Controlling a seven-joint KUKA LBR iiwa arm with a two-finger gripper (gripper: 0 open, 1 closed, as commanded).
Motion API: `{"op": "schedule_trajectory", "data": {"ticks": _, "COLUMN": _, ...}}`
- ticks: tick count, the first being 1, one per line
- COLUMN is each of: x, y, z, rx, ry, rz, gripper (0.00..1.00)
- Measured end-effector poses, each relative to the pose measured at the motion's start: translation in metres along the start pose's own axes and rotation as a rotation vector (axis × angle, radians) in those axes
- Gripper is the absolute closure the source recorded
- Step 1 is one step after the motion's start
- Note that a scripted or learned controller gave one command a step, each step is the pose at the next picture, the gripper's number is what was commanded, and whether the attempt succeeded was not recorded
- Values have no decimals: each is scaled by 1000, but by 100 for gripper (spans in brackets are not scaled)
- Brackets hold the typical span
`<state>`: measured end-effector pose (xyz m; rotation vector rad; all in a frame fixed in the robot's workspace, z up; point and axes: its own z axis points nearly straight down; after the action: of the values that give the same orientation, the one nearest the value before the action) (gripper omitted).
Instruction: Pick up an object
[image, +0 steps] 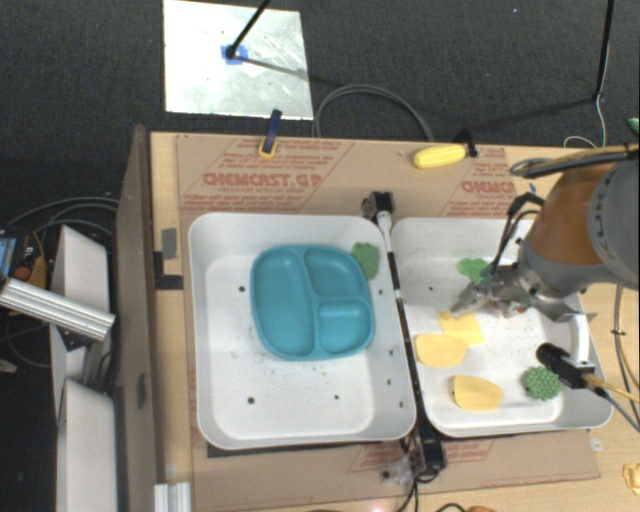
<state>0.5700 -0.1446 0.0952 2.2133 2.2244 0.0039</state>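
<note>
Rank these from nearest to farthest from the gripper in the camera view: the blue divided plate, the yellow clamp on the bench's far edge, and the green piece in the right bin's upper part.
Measured from the gripper:
1. Green piece, just above the gripper in the right bin.
2. Yellow clamp, on the bench's far edge, beyond the right bin.
3. Blue divided plate, in the left bin, across the divider.

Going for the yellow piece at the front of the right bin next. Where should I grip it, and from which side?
Come straight down on the front yellow piece and pinch across its narrower width. It looks flat on the right bin's floor, so a side approach has little to catch. It lies apart from the green ball, leaving finger room.
</note>
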Motion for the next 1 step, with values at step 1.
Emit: {"op": "schedule_trajectory", "data": {"ticks": 1, "x": -20, "y": 60, "z": 10, "rx": -3, "ry": -1, "rz": -1, "gripper": 0}}
